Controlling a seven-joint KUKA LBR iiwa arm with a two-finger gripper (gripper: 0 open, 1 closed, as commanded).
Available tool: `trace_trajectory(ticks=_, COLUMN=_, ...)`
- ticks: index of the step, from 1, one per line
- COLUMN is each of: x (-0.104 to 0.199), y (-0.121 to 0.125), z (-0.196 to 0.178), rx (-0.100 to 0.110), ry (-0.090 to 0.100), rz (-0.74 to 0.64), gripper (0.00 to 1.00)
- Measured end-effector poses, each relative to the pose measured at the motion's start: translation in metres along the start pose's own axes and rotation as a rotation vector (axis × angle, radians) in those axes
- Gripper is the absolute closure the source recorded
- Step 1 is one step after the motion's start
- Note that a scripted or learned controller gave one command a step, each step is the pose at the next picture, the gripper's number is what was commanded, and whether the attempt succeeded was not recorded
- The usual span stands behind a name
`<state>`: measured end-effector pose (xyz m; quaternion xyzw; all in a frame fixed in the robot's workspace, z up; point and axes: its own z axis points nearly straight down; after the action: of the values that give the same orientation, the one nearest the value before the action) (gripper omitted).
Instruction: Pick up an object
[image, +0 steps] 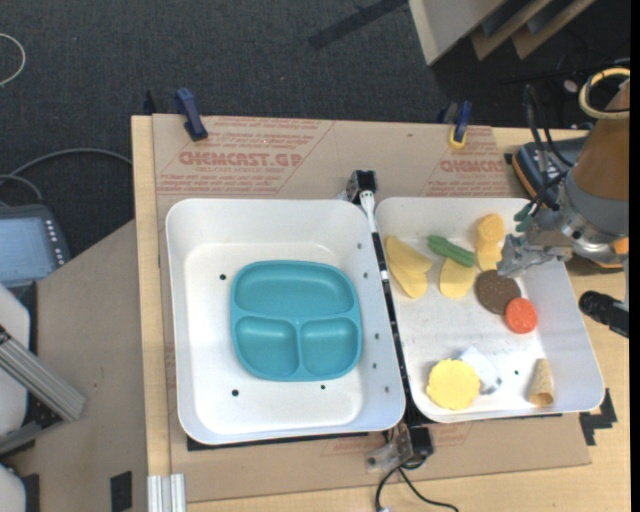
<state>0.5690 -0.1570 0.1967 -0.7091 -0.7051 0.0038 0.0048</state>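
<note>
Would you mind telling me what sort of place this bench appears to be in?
Probably a robotics lab set up for grasping trials. Two white bins sit on a board fixed with clamps; one holds a teal tray, the other toy food such as a yellow disc, with the gripper above them.

Grey arm with orange band reaching in from the right, wrist angled down and leftward, gripper (514, 258) low at its tip, arm body above-right of gripper
</note>
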Motion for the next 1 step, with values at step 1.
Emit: trace_trajectory(ticks=1, x=0.0028, y=0.0032, z=-0.0078, rx=-0.013, ry=-0.002, rz=-0.005, gripper=0.0)
